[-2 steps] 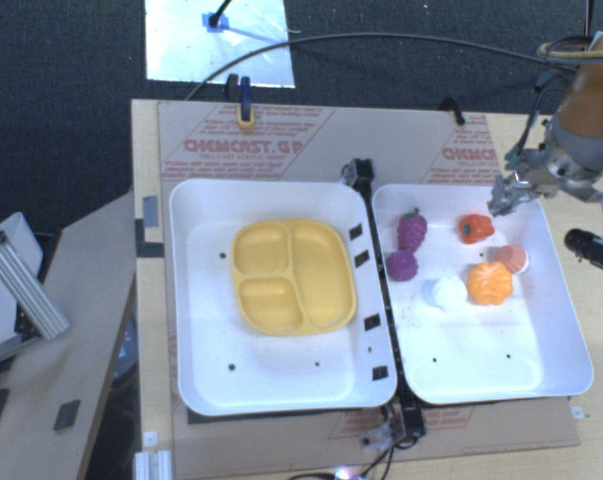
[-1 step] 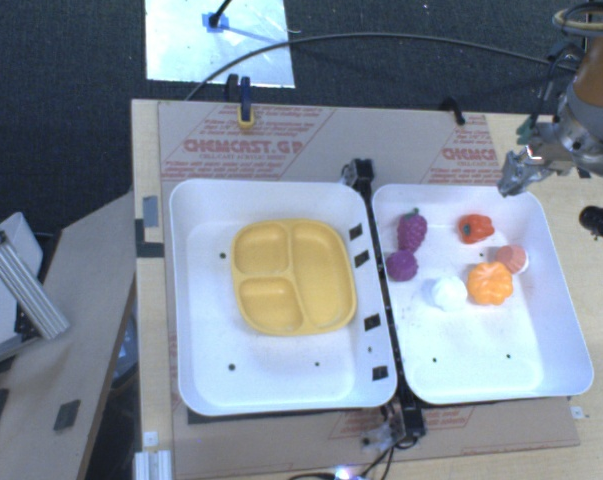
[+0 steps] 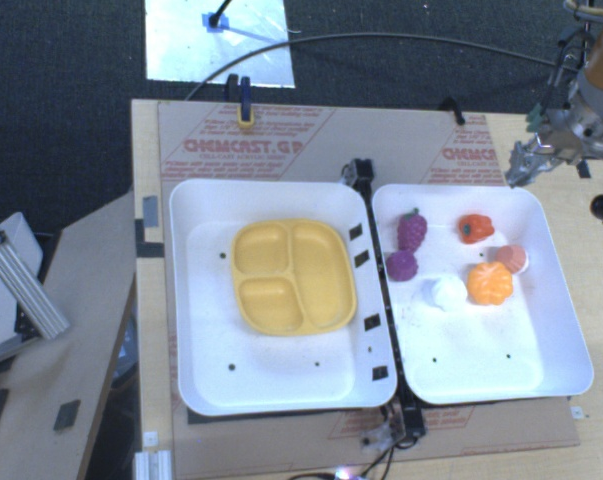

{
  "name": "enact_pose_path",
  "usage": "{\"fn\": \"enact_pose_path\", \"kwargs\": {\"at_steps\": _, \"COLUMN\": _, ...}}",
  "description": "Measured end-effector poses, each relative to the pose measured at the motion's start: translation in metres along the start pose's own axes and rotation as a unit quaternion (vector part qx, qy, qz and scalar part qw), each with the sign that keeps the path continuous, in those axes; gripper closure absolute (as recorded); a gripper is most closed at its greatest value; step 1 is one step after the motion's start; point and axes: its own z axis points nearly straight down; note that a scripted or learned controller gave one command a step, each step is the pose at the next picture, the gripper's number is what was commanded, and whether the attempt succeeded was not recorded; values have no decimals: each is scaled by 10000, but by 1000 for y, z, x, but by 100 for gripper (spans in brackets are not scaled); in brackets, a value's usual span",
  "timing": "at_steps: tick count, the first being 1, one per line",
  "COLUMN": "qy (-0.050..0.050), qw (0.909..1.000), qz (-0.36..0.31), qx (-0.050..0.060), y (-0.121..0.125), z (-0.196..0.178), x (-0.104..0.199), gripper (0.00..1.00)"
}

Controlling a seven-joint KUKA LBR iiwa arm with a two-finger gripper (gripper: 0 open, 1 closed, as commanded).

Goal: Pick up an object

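Claw [image 3: 524, 164]: it is hanging just past the far right corner of the right bin [image 3: 561, 368], above the tabletop [image 3: 311, 138], carrying nothing; whether it is released or clenched I cannot tell, since it is too small and blurred here.
Right bin: it is holding all 6 loose items, bunched in its far half, so any pick is likely to be happening there.
Grapes [image 3: 412, 230]: this purple bunch is lying near the divider, with a second purple piece [image 3: 402, 265] just beside it, nearer the camera.
Red pepper [image 3: 475, 228]: it is sitting toward the far wall, apart from the purple pair, so it is probably the easiest to reach cleanly.
Orange fruit [image 3: 490, 283]: it is touching or nearly touching a white piece [image 3: 447, 292] on one side and a pink piece [image 3: 512, 258] on the other; that crowding is making a clean grip harder, in my judgement.
Left bin [image 3: 201, 368]: it is carrying 1 yellow tray [image 3: 291, 274] with 3 compartments, lying flat in the middle.
Stage: the pick is not yet begun; the arm is probably needing to come down over 1 item.
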Motion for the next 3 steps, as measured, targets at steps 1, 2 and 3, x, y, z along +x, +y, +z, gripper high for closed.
{"fn": "enact_pose_path", "kwargs": {"at_steps": 1, "qy": 12, "qw": 10000, "qz": -9, "qx": 29, "y": -15, "z": 20, "x": 49, "gripper": 100}}
{"fn": "enact_pose_path", "kwargs": {"at_steps": 2, "qy": 11, "qw": 10000, "qz": -12, "qx": 21, "y": -25, "z": 20, "x": 105, "gripper": 100}}
{"fn": "enact_pose_path", "kwargs": {"at_steps": 3, "qy": 13, "qw": 10000, "qz": -9, "qx": 27, "y": -52, "z": 31, "x": 147, "gripper": 100}}
